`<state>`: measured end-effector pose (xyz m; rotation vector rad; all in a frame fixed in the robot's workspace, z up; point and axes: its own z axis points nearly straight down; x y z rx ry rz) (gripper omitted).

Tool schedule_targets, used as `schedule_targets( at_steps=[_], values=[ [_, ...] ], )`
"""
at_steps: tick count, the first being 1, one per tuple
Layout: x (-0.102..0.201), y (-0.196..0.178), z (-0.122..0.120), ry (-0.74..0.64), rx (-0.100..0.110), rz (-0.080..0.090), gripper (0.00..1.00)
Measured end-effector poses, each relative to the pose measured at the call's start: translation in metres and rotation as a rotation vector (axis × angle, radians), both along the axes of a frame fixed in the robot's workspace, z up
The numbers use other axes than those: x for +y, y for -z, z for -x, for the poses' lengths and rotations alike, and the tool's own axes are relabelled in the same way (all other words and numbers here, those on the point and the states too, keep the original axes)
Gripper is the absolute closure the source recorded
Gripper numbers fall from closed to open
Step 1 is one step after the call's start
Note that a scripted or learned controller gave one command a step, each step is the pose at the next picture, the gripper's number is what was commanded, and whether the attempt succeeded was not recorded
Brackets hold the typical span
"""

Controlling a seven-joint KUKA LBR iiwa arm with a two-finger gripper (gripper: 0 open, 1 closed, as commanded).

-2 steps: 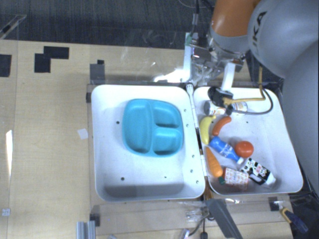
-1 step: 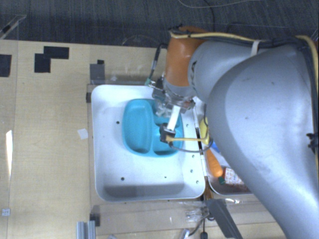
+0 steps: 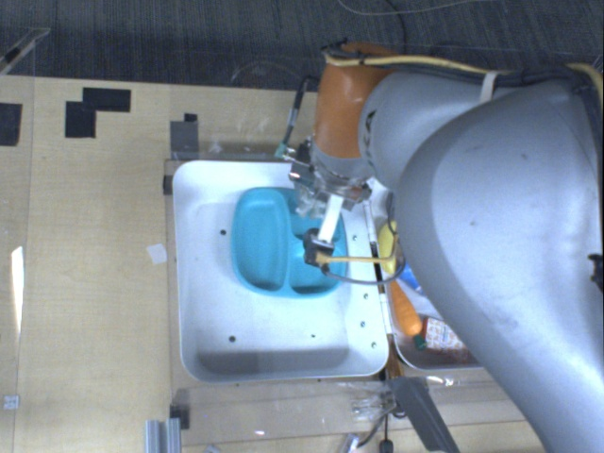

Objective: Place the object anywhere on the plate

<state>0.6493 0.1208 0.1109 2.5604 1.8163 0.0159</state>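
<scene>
The grey arm (image 3: pixel 491 215) reaches in from the right. In the left white bin (image 3: pixel 203 281) lies a blue plate (image 3: pixel 260 243), and the jaws hang above its right part; we cannot tell how far they are open. An orange carrot-like object (image 3: pixel 406 311) lies in the right bin (image 3: pixel 403 353), apart from the plate.

Left white bin (image 3: pixel 208 281) resting on the pale tabletop (image 3: pixel 85 281), which bears black angular markings (image 3: pixel 94 111) at far left. In the right bin (image 3: pixel 425 357), an orange, possibly carrot-shaped item (image 3: pixel 407 314) lies beside a printed packet (image 3: pixel 444 333). Beyond the tabletop, dark carpet (image 3: pixel 189 26) crossed by a thin cable (image 3: pixel 444 3).
</scene>
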Motion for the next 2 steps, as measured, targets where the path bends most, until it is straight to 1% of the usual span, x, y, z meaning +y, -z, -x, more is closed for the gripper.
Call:
schedule_targets(
  at_steps=[2],
  values=[
    [0.0, -0.023, -0.003, 0.002, -0.007, -0.004, 1.0]
  ],
)
